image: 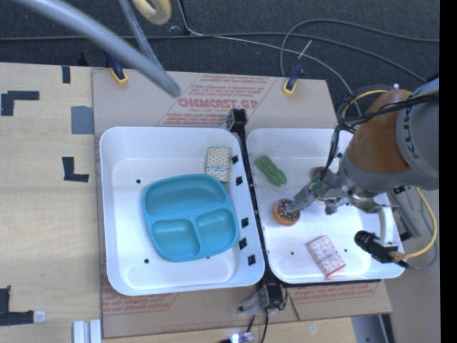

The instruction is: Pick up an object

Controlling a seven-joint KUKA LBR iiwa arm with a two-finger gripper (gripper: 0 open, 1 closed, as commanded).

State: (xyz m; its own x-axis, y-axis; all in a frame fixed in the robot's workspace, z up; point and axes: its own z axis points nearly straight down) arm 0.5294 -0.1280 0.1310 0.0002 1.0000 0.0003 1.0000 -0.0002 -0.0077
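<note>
The end effector [293, 206] is lowered onto the small round orange-brown object [287, 213] in the right white plastic bin [357, 271]; its grip cannot be told. A grasp seems attempted; a secure closure is required before lifting.

The gripper [293, 207] hung low in the right bin [300, 140], right over a small round orange object [287, 216]. A green object [270, 170] lay farther back and left of it; a patterned packet [326, 254] lay nearer. In the left bin [118, 191] sat a blue divided tray [190, 216], a small box [218, 163] just beyond it.
</note>
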